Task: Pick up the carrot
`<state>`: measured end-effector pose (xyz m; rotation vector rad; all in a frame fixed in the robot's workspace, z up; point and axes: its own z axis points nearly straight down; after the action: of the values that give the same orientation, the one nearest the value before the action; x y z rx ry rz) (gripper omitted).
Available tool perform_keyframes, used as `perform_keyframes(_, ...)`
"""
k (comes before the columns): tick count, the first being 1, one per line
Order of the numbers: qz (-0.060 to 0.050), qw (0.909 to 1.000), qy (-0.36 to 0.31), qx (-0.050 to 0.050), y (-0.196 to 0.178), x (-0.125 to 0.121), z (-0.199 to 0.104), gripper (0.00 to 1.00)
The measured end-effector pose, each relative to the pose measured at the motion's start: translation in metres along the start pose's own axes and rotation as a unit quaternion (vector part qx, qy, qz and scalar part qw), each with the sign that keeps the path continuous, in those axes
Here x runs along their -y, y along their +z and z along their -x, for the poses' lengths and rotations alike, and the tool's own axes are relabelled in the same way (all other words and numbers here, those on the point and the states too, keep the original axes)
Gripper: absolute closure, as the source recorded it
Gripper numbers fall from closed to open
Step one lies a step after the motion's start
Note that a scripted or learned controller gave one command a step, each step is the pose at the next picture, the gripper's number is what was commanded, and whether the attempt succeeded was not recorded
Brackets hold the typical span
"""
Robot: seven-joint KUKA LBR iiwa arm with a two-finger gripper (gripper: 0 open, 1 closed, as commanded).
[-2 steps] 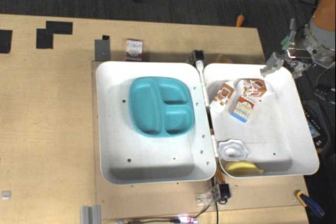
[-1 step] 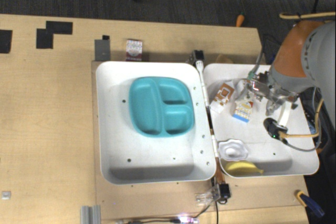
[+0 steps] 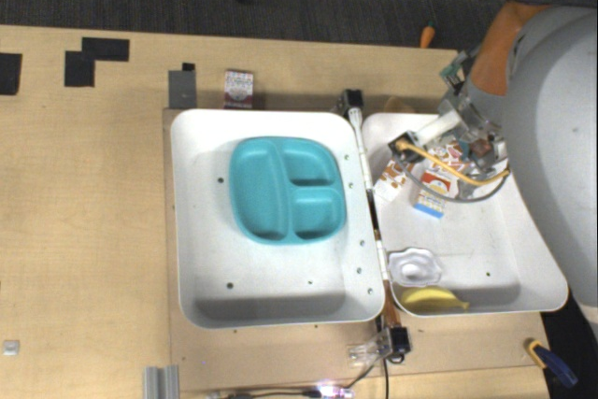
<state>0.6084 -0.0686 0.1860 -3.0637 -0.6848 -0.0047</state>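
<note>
My gripper (image 3: 470,148) hangs low over the far part of the right bin (image 3: 486,238), under the grey arm that comes in from the right. Just below and left of it a thin orange-red piece (image 3: 441,167) shows, which may be the carrot; the gripper and its cable partly cover it. Whether the gripper touches or holds it I cannot tell. A small white, red and blue packet (image 3: 431,196) lies right beside that piece.
A teal divided plate (image 3: 285,189) lies in the left bin (image 3: 201,229). Near the right bin's front wall sit a clear plastic cup (image 3: 414,267) and a yellow banana (image 3: 435,299). Small wrappers (image 3: 391,173) lie by the divider between the bins.
</note>
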Motion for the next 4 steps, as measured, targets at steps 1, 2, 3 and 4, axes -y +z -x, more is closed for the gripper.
perform_keyframes(1, 0.000, 0.9994, -0.035, 0.005, 0.051, -0.081, 0.026, 0.00)
perform_keyframes(2, 0.006, 0.9940, 0.108, -0.017, 0.076, -0.115, 0.030, 0.00)
perform_keyframes(3, 0.002, 0.9996, 0.030, 0.000, 0.042, -0.115, 0.020, 0.00)
perform_keyframes(4, 0.005, 0.9939, 0.110, -0.007, 0.076, -0.144, 0.011, 0.00)
